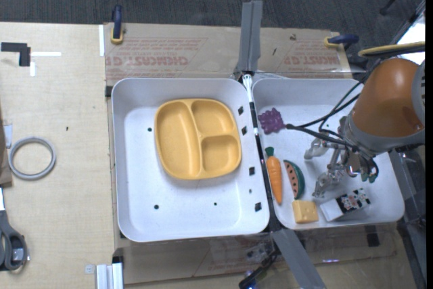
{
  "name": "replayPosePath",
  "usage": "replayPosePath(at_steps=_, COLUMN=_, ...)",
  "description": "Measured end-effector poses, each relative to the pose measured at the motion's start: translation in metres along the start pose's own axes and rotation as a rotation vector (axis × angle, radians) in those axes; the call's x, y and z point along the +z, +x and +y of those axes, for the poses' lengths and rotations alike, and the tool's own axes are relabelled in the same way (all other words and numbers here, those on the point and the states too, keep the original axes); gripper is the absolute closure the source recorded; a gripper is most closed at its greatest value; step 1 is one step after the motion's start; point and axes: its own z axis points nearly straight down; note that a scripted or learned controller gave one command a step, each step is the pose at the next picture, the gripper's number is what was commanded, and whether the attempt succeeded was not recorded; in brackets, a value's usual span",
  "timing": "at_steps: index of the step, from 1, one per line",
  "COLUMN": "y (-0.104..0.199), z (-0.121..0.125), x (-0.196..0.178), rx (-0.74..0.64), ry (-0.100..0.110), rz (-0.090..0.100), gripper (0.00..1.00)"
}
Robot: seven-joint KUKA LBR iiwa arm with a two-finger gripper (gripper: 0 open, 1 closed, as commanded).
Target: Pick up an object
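In the right bin (304, 95) lie a purple grape bunch (271, 120), an orange carrot (274, 176), a watermelon slice (293, 178), a yellow cheese wedge (306, 212) and a small white card with dark print (346, 204). My gripper (327, 183) hangs low over the bin's right half, just right of the watermelon slice and above the cheese and card. Its metal fingers point down toward the bin floor. Nothing is visible between them.
The left bin (135, 213) holds a yellow divided plate (197, 137). A grey tape ring (30, 158) and scissors (12, 248) lie on the bench at the far left. Cables run from the arm's orange band (385, 101) across the right bin.
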Motion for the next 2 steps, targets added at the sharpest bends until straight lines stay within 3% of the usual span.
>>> replayPosePath(at_steps=1, y=-0.0567, z=0.0058, x=-0.0006, rx=0.091, ry=0.001, rz=-0.002, gripper=0.00)
replayPosePath(at_steps=2, y=-0.0581, z=0.0053, x=-0.0008, rx=0.194, ry=0.001, rz=-0.002, gripper=0.00)
